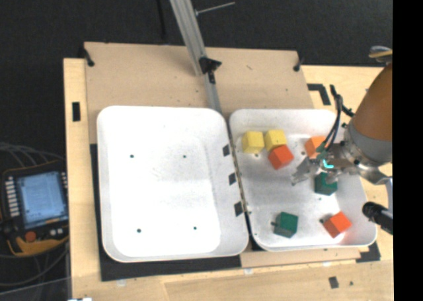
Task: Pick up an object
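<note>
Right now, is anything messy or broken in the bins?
Nothing looks broken or spilled. The blocks lie loosely scattered in the right bin, two yellow blocks side by side. The gripper is low over a green block.

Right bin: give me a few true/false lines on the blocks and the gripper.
1. All the blocks lie in the right white bin. True.
2. Two yellow cubes, and, sit side by side near that bin's far edge. True.
3. There are four green cubes. False: two, one near the front edge and one just below the gripper.
4. The gripper hangs over the left white bin. False: it is over the right bin.
5. An orange cube lies just in front of the yellow pair. True.
</note>
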{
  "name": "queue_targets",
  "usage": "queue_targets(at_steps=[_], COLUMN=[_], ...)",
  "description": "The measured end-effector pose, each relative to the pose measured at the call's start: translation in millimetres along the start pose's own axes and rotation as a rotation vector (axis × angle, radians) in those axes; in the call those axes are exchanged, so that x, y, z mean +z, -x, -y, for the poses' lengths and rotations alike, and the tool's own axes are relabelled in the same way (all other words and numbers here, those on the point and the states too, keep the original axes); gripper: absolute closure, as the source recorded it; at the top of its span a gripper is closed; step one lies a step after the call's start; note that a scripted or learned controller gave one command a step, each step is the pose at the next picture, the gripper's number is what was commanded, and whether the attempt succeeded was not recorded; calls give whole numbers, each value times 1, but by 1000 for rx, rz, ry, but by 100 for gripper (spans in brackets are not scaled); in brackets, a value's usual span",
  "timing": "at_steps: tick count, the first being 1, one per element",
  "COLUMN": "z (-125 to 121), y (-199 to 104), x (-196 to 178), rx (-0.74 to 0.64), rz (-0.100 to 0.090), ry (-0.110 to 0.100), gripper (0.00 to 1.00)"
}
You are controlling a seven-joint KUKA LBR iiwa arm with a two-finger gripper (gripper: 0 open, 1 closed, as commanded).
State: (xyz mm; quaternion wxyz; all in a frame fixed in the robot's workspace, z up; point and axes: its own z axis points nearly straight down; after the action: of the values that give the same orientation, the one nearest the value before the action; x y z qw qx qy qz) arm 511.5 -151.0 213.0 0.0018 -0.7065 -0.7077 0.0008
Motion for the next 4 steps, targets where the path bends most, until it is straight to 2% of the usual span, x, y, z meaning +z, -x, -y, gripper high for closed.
queue_targets(at_steps=[1, 3, 4], z=[-1, -2, -4], y=[0, 0, 1], x=[-2, 113, 99], rx=[2, 2, 10], rz=[2, 2, 2], ry=[6, -1, 9], gripper=[0, 0, 100])
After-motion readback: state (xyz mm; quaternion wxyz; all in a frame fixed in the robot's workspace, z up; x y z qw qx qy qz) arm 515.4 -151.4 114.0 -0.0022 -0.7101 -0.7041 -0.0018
